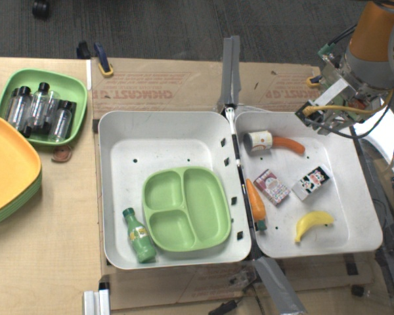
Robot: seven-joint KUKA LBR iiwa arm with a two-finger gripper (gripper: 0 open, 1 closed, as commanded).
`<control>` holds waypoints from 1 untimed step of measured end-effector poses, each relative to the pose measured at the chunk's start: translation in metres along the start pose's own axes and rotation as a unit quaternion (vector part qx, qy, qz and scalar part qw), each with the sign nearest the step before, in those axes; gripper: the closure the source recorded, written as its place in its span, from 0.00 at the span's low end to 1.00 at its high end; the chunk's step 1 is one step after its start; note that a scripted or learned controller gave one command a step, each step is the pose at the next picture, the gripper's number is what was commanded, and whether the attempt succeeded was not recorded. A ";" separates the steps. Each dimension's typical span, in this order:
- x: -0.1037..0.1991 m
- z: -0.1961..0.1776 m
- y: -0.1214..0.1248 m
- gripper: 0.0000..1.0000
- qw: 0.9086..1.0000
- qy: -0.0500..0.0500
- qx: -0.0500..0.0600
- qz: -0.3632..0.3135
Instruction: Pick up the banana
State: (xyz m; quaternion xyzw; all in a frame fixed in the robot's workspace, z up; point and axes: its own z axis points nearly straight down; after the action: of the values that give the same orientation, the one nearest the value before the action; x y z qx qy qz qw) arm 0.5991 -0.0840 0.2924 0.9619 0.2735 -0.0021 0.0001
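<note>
The yellow banana (313, 224) lies in the near right part of the right bin (354, 241), curved, with one tip pointing to the near left. My gripper (347, 105) hangs over the far right corner of that bin, well above and beyond the banana, below the arm's orange band. Nothing shows in its grasp.
The right bin also holds a white cup (259, 140), an orange stick (289, 144), a patterned card box (272, 187), a black-and-white carton (313, 182) and a carrot (255, 202) by the left wall. In the left bin are a green divided plate (186, 209) and a green bottle (138, 236).
</note>
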 end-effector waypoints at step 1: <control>0.068 0.057 -0.010 1.00 0.986 0.000 0.000 -0.167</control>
State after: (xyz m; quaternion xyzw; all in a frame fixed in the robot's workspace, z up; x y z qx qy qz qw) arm 0.6512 -0.0397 0.2351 0.9028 0.4301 -0.0020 -0.0004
